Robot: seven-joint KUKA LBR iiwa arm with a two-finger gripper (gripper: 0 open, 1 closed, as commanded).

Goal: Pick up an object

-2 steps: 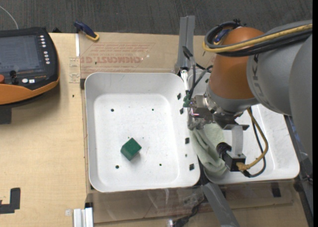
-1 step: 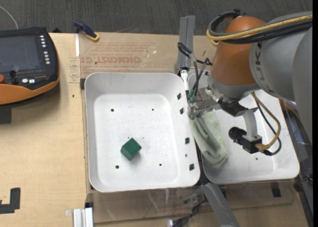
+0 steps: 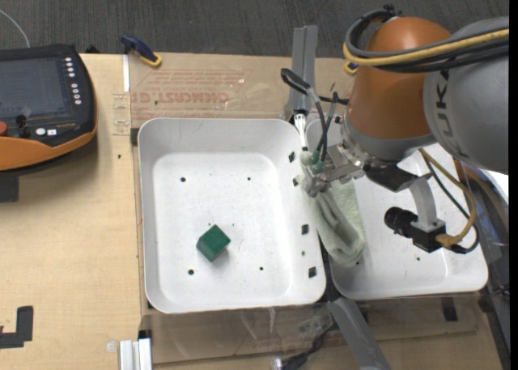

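left bin [image 3: 162, 198]: green cube [image 3: 214, 243]; pale cloth [image 3: 340, 219] over right bin [image 3: 453, 275] edge.

An orange-edged control tablet [image 3: 40, 105] rests on the bench [image 3: 73, 255], left of two white bins [image 3: 154, 214].

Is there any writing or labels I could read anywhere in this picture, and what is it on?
Red print on the cardboard sheet behind the left bin: upside down and faded, too blurred to read reliably.
Dark letters on the grey arm, at the right edge: cut off, only a "U"-like stroke shows.
Screen and buttons of the handheld controller: too small to read.
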